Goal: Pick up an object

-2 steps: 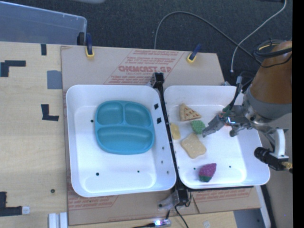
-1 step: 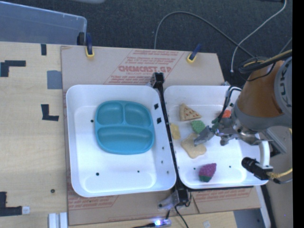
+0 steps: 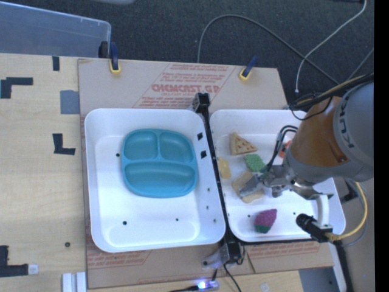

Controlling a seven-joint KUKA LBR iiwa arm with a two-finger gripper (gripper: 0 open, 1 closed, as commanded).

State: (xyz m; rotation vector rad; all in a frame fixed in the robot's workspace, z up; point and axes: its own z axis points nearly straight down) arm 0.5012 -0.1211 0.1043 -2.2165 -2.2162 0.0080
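Note:
In the right bin (image 3: 243,119) lie several small objects: a tan wedge with red dots (image 3: 241,144), a green lump (image 3: 254,162), a yellow piece (image 3: 224,168), a tan block (image 3: 244,181) and a purple and green object (image 3: 265,219). My gripper (image 3: 252,189) reaches in from the right and sits low over the tan block, in the middle of this bin. Its metal tip touches or overlaps the block's lower edge. Nothing is visibly lifted.
The left bin (image 3: 103,163) holds a blue divided plate (image 3: 159,162). A black divider (image 3: 209,163) runs between the bins. The grey and orange arm (image 3: 322,145) covers the right bin's right side. Cables trail behind the bench at the upper right.

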